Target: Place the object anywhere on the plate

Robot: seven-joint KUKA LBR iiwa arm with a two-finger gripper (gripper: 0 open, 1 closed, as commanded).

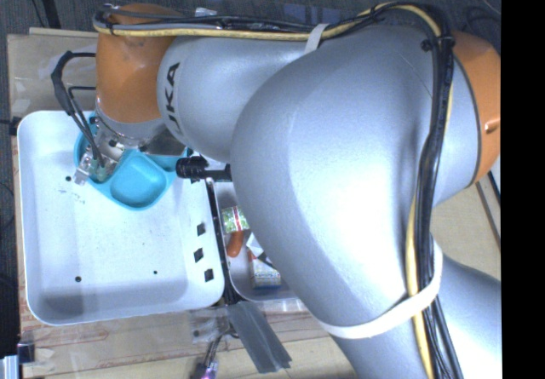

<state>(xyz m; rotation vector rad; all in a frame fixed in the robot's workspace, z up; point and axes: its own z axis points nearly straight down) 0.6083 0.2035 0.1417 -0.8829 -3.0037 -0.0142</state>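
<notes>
A: Where is the claw?

B: The two-finger metal gripper (pixel 92 166) is in the upper left of the frame, under the orange band of the big grey arm (pixel 341 164). Its tip hangs over the upper left corner of the left white bin (pixel 102 284), right at the left edge of a blue plastic dish.

A: Open or closed? Holding anything?

B: I cannot tell; the wrist hides most of it and the tip is small and blurred. Nothing shows clearly between its tips.

A: And the dish?

B: One of them. The shallow, rounded, bright blue plate (pixel 136 183) lies in the upper part of the left bin, tilted, its upper edge tucked beneath the wrist. It has a smooth rim and a plain inside.

A: Count the rest.

B: Two white bins side by side; the right white bin (pixel 243 288) is mostly covered by the arm. In its visible strip lie a small green-and-white packet (pixel 233 219), an orange carrot-shaped piece (pixel 236 243) just below it, and a small blue-and-white box (pixel 266 278) lower still. One each.

A: Which is the object?

B: I cannot tell.
</notes>
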